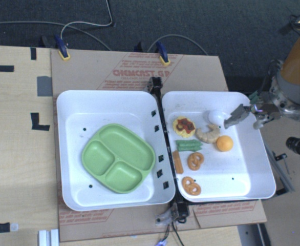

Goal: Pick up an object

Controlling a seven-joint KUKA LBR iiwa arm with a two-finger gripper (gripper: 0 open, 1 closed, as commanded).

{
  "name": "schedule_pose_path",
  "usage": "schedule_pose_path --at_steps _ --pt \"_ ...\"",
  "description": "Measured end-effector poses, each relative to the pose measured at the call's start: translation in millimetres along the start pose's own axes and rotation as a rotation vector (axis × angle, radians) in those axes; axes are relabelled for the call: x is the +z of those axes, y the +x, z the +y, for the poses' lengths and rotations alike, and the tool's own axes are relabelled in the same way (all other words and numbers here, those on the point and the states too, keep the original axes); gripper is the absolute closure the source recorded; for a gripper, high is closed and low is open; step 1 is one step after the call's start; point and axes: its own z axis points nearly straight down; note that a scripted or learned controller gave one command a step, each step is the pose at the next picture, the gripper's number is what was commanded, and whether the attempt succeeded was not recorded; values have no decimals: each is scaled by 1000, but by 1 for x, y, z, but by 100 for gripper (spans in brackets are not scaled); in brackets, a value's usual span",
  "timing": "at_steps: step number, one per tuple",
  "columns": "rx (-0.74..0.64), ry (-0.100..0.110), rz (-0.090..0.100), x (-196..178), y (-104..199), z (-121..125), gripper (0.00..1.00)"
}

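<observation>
both white bins [70, 152] look like smooth, faintly glossy plastic. the green divided plate [118, 158] is matt plastic. brown cardboard [134, 70] lies under them, dull and papery, on a pale wood-grain table [12, 152].

The grey arm, its orange band showing at the frame's right edge, reached in from the right at mid-height, its wrist angled leftward and slightly down, with the end effector [238, 117] extended as a dark grey tip pointing left.
</observation>
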Motion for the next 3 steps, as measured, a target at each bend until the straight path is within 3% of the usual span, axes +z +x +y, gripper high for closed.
schedule_pose_path --at_steps 1,2,3 --pt "0 0 3 194 35 -43 0" --pt "-2 -7 -1 195 63 25 0" --pt "-1 -5 -1 195 62 91 0"
